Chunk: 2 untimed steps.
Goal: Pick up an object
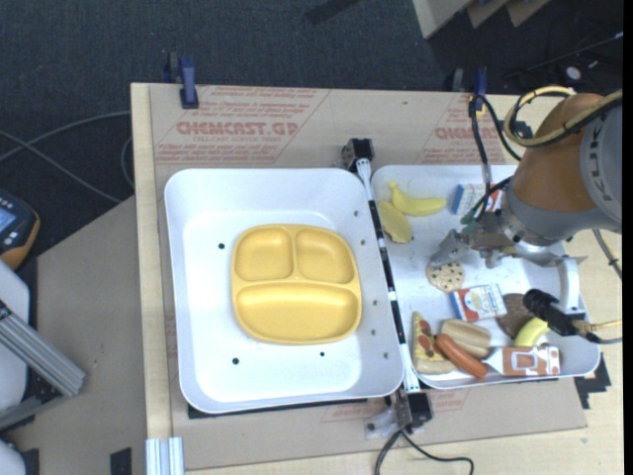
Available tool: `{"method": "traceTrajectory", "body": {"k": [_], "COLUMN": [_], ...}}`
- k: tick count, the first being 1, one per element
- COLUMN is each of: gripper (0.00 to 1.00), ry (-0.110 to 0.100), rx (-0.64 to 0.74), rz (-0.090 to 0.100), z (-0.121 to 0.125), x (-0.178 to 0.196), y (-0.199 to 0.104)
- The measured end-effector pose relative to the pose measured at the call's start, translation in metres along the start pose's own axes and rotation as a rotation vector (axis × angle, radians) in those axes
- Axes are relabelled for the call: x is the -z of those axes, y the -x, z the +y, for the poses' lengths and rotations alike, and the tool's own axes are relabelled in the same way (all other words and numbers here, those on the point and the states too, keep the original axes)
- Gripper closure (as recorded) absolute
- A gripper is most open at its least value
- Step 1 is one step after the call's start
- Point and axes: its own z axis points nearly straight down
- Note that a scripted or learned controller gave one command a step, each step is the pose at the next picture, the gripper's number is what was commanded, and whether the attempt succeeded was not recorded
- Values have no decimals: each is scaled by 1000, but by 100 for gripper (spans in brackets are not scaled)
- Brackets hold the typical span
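The desk [297, 117] carries 2 shallow white bins side by side. The left bin [198, 265] holds 1 yellow divided plate [296, 284] with 3 compartments, lying flat near the bin's centre.

The right bin [415, 178] holds the loose items. A banana [415, 204] lies near its far left corner, with a pale yellow piece [396, 226] just beside it toward the dividing wall. A small blue-and-white item [459, 199] sits just right of the banana. A round cookie with dark chips [446, 274] lies toward the middle of the bin. Nearer the front edge: a pizza slice [423, 342], a hot dog [465, 342], a white-and-red packet [481, 302], an orange carton [529, 361] and a brown item [514, 317] (identity not clear).

The arm [559, 181] reaches in from the right, its orange band above the grey wrist. The pincer [463, 244] hangs low over the right bin, just above and right of the cookie, between the cookie and the blue-and-white item. Its metal fingers point down and left toward the cookie; whether they are apart or together cannot be told from this angle, and no object is visible between them. Contact with the cookie cannot be confirmed.
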Motion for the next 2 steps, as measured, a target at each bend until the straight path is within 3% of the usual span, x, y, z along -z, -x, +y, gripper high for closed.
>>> {"method": "traceTrajectory", "body": {"k": [1,2], "gripper": [0,100], "ry": [-6,0], "rx": [3,1], "rz": [2,0], "z": [-6,-5], "x": [-26,-14], "y": [-18,-17]}}
